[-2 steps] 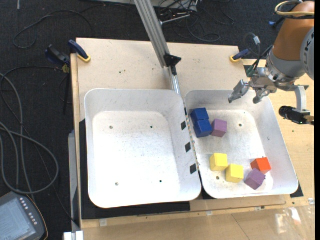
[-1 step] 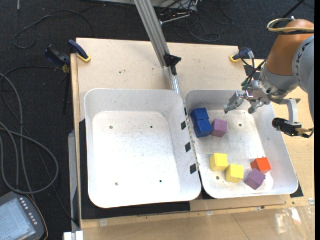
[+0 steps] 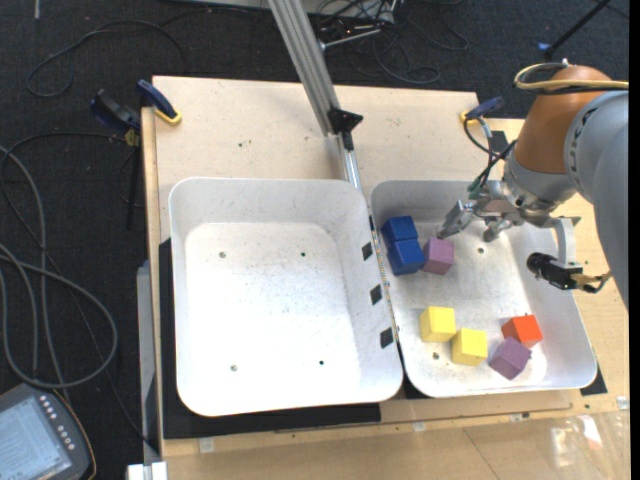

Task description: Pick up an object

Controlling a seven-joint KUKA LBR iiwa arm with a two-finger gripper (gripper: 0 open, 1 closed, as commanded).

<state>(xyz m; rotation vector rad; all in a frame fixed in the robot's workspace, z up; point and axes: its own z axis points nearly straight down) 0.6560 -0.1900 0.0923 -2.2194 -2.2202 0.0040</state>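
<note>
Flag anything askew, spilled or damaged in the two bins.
Nothing stands out. The blocks all lie inside the right bin: blue ones beside a purple block, two yellow, an orange and another purple. The gripper hangs above them. The left bin shows only dark specks.

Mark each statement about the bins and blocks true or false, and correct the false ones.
1. All blocks lie in the right bin. True.
2. The blue blocks sit by the bins' shared edge. True.
3. The gripper is above the left bin. False: it is over the right bin.
4. There are three yellow blocks. False: two.
5. The orange block sits beside a purple block. True.
</note>
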